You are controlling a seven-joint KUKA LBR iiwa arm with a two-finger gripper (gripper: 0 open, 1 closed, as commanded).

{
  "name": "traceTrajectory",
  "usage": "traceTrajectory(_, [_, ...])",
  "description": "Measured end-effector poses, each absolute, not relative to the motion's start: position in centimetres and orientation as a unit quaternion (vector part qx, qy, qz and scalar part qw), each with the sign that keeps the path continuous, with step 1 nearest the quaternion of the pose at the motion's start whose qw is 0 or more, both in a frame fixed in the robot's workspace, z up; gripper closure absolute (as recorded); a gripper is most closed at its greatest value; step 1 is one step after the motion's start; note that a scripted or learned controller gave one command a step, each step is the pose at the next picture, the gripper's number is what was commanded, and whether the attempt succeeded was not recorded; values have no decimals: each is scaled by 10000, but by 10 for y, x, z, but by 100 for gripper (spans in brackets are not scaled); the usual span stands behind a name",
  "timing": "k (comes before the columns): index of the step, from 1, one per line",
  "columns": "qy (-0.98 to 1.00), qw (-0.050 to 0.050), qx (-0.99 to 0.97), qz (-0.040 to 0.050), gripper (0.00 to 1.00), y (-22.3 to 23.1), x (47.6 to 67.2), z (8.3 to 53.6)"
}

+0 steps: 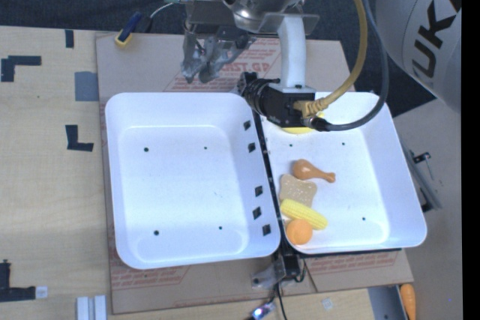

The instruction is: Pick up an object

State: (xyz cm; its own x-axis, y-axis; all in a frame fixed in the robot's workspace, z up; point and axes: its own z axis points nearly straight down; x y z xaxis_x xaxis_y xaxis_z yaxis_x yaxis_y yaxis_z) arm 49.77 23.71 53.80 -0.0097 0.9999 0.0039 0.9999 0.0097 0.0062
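The right bin [401,168] holds a brown toy drumstick [311,172], a tan bread slice [298,190], a yellow corn cob [304,214] and an orange ball [299,233], clustered near the divider. A yellow item [298,130] peeks out from under a black fitting at the bin's back. My gripper [204,65] hangs over the cardboard just behind the left bin's [112,112] back rim, far from those objects. Nothing shows under it.
A black fitting with a yellow cable [285,105] overhangs the back left corner of the right bin. Black clips run along the divider [260,183] between the bins. A blue and yellow tool [127,30] lies on the bench at the back left.
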Motion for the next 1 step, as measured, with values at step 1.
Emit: traceTrajectory(1, [7067,-12,7075,-55,100,233,550,426])
